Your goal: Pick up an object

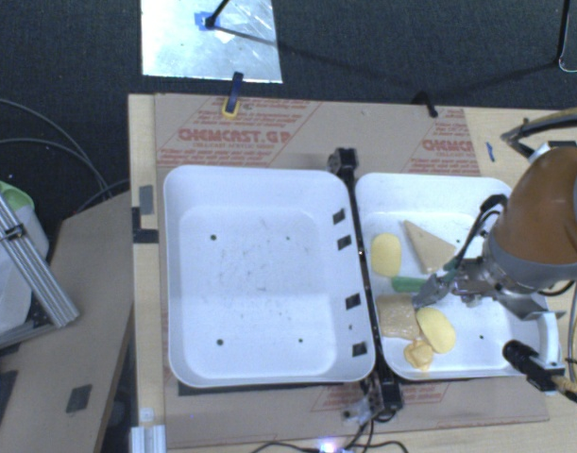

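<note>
gripper low in right bin, among yellow pieces | finger state: cannot tell | nothing seen held; pick not yet done

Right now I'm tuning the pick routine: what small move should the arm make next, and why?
Probably lower the gripper straight down: it hovers in the right bin, over the green object between two yellow pieces.

Grey arm, broad orange band above wrist, black cable, metallic pincer
</note>
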Motion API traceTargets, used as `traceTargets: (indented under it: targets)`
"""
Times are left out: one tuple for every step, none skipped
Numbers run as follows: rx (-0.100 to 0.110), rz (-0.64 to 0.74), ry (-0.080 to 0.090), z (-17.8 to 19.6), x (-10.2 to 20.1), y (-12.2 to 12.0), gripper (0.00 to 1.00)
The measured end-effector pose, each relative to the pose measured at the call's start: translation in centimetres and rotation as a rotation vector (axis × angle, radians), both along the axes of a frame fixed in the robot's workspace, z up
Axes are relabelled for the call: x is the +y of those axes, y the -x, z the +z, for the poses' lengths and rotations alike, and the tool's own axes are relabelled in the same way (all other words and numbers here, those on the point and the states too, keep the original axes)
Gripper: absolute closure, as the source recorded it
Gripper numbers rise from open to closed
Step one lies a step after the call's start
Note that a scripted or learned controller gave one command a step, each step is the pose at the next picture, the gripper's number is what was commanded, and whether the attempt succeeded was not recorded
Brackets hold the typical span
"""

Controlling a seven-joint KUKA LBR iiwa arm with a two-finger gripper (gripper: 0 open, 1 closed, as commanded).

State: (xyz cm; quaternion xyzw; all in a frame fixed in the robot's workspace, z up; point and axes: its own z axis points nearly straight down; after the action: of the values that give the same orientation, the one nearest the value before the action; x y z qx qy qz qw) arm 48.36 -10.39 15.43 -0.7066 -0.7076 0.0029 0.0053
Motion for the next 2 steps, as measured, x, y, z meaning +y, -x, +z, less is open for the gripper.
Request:
traceTargets:
  targets:
    - [-0.014,-0.002,0.003,-7.2,1.7,-0.4,0.00]
    - [-0.019,0.003,0.006,-6.7,1.7,-4.9,0.00]
